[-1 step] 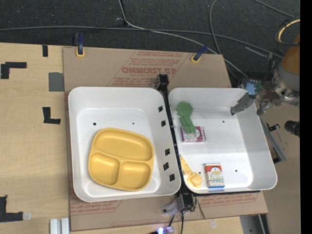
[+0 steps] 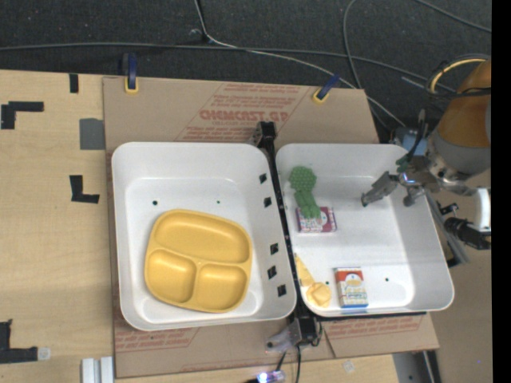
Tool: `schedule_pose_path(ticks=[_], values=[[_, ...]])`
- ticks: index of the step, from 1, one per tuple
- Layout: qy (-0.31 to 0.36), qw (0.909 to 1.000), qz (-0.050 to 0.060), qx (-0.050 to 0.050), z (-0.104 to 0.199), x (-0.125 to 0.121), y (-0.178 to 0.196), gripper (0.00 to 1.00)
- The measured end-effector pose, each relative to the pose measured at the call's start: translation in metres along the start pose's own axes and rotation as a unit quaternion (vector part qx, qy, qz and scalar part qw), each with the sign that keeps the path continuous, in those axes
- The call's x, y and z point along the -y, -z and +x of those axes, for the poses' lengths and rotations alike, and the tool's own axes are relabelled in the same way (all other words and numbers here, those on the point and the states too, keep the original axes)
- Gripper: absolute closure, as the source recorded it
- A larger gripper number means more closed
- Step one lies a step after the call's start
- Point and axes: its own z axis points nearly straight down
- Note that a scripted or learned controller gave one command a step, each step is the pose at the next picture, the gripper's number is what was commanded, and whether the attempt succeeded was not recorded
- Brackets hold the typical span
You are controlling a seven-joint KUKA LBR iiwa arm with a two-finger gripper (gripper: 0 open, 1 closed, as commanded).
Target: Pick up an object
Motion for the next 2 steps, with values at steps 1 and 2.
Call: schedule_pose_path(ticks=[1,2], values=[[0.000,1.0000,0.000,0.000,0.001,0.000,-0.065,0.00],[0.000,1.0000,-0.003,0.002,0.001,-0.001,-0.082,0.00]])
